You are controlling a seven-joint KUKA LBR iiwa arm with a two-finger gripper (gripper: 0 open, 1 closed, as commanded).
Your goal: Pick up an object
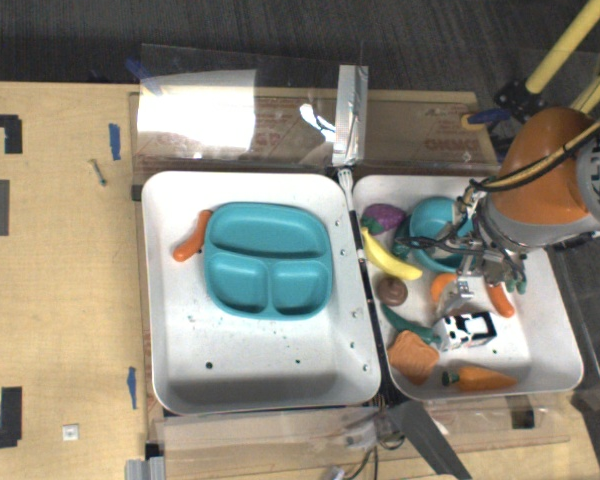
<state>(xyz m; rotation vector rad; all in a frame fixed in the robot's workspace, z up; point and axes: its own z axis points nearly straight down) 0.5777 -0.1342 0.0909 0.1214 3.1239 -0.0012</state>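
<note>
Gripper (467,290) hovered over right bin (555,353), grip state unreadable | nearest pickable: black-and-white toy (469,329) just below it, beside orange carrot (485,376) | advice: descend straight, centre on toy, avoid banana (387,259).

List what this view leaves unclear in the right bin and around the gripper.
- Gripper: camera view; the wrist and cabling crowd it, so the state of its grasp is unreadable.
- Teal cup: partly covered by the arm.
- Black-and-white object: too small and blurred to identify.
- Small orange piece: half hidden beneath the gripper.
- Arm: cut off by the right edge.
</note>
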